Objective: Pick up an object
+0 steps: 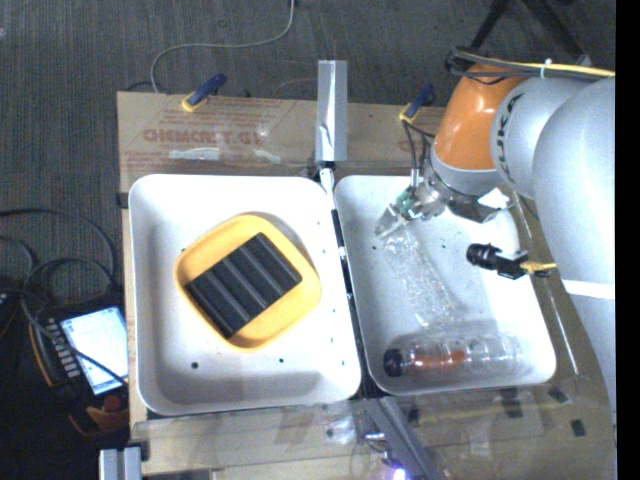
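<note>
My gripper [404,210] hangs over the back left part of the right bin [365,268], below the arm's orange band. A clear crinkled plastic item [420,278] stretches from just under the gripper toward the bin's middle; I cannot see whether it is held. At the front of the same bin a clear bottle [455,356] with a dark cap and brownish contents lies on its side. In the left bin [160,218] rests a yellow block with a black ribbed top [247,280].
A metal post [331,108] stands behind the divide between the bins. Blue clamps [203,91] hold the cardboard backing. The arm's grey body covers the right bin's right side. A handheld device [85,343] lies on the floor at left.
</note>
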Robot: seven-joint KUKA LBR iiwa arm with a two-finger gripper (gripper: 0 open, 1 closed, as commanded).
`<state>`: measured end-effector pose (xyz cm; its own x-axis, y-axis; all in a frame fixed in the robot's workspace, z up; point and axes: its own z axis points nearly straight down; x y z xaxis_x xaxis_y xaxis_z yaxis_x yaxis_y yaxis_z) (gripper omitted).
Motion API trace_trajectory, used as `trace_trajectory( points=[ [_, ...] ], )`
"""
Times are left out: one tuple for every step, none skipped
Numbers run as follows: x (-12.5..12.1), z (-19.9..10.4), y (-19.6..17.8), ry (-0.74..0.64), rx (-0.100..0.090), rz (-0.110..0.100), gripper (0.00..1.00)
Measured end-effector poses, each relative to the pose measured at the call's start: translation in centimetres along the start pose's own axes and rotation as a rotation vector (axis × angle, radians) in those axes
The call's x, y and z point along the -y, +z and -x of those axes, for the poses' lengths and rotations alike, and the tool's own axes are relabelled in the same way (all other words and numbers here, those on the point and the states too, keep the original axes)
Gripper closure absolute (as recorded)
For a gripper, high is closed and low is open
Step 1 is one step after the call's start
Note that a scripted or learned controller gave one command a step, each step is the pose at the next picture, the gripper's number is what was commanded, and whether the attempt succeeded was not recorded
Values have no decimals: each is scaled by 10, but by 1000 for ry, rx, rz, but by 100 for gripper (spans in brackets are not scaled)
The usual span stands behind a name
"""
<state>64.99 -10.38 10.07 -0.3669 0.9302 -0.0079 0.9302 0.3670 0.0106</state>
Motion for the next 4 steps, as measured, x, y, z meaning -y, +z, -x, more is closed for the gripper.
trace_trajectory(
  points=[
    [0, 0, 0, 0, 0, 0, 0],
    [21, -6, 9, 4, 1, 3, 0],
    [51, 1, -39, 8, -7, -10, 0],
    [29, -1, 0, -76, -7, -11, 0]
  ],
)
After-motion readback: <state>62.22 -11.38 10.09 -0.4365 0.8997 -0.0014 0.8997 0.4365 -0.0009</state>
